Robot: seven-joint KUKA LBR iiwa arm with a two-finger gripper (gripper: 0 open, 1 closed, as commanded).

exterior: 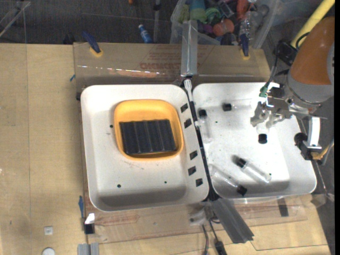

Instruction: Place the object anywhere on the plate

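Look at the wooden table (37, 142). Two white bins sit on it side by side, the left bin (101, 190) and the right bin (287, 179). A metal divider (187, 62) stands up behind the place where they meet. At the back you can see a clear tub of bright toys (223, 9). A blue clamp (93, 45) grips the cardboard sheet (133, 62) behind the left bin.

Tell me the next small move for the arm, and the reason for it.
Probably lower the claw toward the small black piece just below it in the right bin. The yellow plate in the left bin carries just a dark ridged block, and nothing visible sits in the claw.
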